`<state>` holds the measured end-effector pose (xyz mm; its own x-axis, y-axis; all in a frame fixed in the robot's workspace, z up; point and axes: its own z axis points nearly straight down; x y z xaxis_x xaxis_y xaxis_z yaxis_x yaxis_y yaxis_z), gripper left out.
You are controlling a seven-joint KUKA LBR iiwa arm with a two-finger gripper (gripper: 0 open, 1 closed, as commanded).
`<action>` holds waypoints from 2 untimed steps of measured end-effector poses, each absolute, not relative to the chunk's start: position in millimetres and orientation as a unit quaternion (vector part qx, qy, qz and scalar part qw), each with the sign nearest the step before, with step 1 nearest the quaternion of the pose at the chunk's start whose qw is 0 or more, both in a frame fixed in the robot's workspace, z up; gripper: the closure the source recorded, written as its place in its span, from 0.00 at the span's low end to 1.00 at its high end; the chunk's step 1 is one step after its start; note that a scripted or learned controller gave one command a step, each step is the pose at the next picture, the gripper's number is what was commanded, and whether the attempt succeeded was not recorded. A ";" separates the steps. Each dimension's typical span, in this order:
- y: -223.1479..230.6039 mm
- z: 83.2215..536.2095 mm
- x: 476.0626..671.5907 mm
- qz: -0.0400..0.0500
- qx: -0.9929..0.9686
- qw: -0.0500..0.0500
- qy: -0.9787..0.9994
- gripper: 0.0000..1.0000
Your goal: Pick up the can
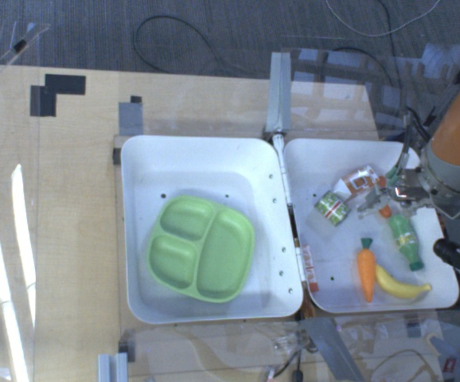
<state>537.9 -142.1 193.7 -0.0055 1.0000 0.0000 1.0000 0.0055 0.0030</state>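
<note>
Reaching in from your right, the gripper (385, 196) hangs over the right bin (325, 153); you cannot tell how its fingers stand. Just beside it lies a white packet (359, 183) with red-brown print, too small to read. The can (331, 208), green-labelled with unreadable writing, lies tilted near the bin's left wall. Below the gripper lie a green bottle (405, 241), a carrot (366, 270) and a banana (400, 284). On the desk (55, 229), the left bin (174, 153) holds a green divided plate (202, 248).
</note>
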 end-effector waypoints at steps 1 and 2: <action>-111.4 165.1 591.8 0.002 0.716 0.002 0.698 0.00; -84.2 88.8 580.9 0.004 0.711 0.004 0.703 0.00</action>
